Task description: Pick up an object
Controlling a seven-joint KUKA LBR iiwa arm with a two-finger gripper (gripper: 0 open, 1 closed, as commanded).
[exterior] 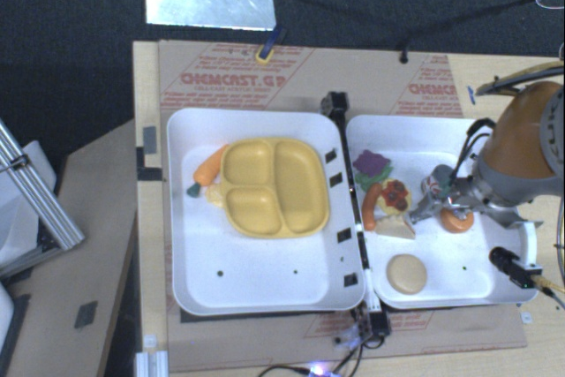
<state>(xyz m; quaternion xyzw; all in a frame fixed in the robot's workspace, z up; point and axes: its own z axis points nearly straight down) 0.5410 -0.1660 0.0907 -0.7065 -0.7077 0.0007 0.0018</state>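
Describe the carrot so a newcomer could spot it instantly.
Look in the left bin, which holds a yellow tray. The carrot lies against the tray's upper-left edge: a small orange cone with a green tip, the only orange thing in that bin.

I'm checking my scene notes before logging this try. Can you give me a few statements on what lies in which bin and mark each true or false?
1. The yellow three-compartment plastic plate lies in the left white bin. True.
2. The orange toy carrot lies in the right white bin. False: it lies in the left bin, against the plate's left edge.
3. The round beige bun lies in the right bin. True.
4. The purple toy rests on the yellow plate. False: it lies in the right bin, near its back left corner.
5. The gripper is over the right bin. True.
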